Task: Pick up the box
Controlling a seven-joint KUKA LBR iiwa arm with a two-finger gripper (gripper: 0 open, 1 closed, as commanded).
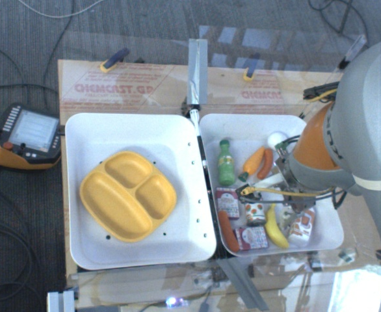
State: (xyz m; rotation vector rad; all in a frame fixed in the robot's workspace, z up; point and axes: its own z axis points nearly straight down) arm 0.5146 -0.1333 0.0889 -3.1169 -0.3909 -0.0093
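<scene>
The right bin (320, 125) holds several small food items. A red and white box (227, 203) lies near its left wall, and a second reddish box (254, 238) lies at the front. A red and white carton (302, 227) sits at the front right, partly under the arm. My gripper (297, 203) hangs low over the right half of this bin, just above the carton and beside a yellow banana (276, 231). The wrist hides what lies directly beneath it. I see nothing held.
A green bottle (226, 162), a carrot (253, 162), a red sausage (266, 163), a white ball (276, 139), a small can (256, 213) and another sausage (227, 231) share the right bin. The left bin (86, 135) holds a yellow divided plate (129, 195). A teach pendant (25, 137) lies off the bench at left.
</scene>
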